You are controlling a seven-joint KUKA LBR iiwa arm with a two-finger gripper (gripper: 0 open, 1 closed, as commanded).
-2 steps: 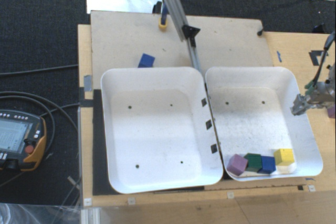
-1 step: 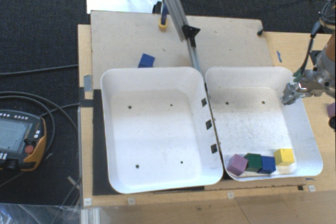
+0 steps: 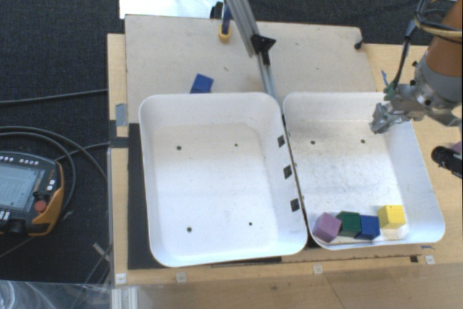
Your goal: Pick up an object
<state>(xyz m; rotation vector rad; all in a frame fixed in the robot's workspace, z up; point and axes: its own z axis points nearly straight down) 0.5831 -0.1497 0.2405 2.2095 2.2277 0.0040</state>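
One fixed camera looks down at a slant, taking in both white bins (image 3: 217, 108) from overhead.

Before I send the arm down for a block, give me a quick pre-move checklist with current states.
1. Targets present: purple block, green block, blue block, yellow block in the right bin: ok.
2. Gripper above a block: not ok, it is at the bin's far right side.
3. Blocks spaced for a clean grasp: not ok, clustered along the near wall.
4. Gripper carrying nothing: ok.
5. Finger opening: cannot tell.
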